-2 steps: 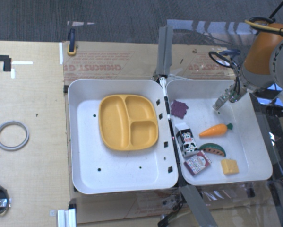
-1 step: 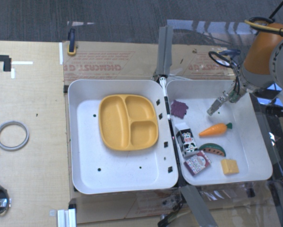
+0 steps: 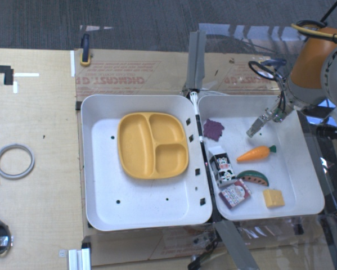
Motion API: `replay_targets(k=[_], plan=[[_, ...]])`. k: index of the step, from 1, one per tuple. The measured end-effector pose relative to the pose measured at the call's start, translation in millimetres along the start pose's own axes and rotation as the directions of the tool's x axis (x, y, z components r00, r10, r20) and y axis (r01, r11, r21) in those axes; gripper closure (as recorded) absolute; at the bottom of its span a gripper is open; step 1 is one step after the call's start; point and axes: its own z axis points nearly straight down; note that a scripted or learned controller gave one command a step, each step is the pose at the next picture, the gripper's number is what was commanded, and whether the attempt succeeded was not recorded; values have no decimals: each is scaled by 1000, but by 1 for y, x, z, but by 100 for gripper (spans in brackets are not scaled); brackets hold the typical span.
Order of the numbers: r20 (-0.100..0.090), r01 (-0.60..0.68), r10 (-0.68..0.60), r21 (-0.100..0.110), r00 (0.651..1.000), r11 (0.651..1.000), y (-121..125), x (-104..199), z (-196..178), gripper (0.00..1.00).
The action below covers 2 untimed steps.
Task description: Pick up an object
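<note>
My pincer [image 3: 255, 129], grip state unclear, hangs over the right white bin [image 3: 311, 167] near its far edge, above an orange toy carrot [image 3: 252, 154]; labels illegible.

A divided plate [image 3: 153, 145] lay in the left bin [image 3: 95, 167]; a carrot [image 3: 254, 154], cheese wedge [image 3: 273, 198] and watermelon slice [image 3: 254, 178] lay in the right bin [image 3: 303, 167].

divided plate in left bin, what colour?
Yellow-orange; the divided plate shows clearly in the camera view.
</note>
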Motion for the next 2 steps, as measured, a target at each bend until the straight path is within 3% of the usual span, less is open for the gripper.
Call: replay_targets(k=[1, 2], plan=[[2, 108, -108, -1, 994, 994, -26, -12, -88, 0], [0, 100, -100, 0, 995, 995, -32, -4, -141, 0]])
